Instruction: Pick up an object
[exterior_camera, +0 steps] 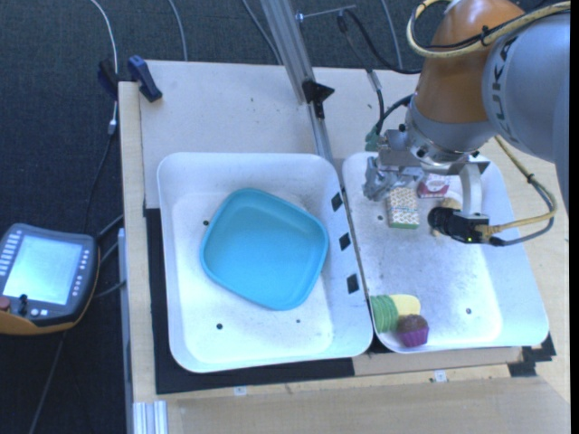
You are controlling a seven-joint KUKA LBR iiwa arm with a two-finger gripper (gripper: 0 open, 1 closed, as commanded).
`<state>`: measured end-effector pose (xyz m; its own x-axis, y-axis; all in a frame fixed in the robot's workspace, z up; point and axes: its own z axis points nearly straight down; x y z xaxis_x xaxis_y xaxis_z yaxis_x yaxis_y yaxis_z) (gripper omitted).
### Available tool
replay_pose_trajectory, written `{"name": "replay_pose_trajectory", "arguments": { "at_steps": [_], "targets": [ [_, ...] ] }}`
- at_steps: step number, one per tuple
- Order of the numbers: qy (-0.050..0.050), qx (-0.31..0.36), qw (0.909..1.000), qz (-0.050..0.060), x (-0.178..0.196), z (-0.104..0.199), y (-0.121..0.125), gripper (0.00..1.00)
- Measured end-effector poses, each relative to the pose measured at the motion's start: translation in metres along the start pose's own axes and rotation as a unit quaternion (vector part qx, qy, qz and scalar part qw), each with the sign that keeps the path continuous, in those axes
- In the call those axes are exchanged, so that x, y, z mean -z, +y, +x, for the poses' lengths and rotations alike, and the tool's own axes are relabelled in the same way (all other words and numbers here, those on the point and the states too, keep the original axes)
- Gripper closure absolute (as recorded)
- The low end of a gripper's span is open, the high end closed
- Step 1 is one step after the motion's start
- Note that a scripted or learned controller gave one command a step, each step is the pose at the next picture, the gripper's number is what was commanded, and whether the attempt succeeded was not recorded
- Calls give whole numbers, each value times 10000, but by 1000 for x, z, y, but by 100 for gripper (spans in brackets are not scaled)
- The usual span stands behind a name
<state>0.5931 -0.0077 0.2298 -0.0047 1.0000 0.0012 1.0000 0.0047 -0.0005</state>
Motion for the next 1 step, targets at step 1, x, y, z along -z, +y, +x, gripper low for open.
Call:
{"name": "replay_pose_trajectory", "arguments": {
  "at_steps": [1],
  "targets": [
    [1, 1, 10000, -3, -5, 56, 6, 100]
  ]
}}
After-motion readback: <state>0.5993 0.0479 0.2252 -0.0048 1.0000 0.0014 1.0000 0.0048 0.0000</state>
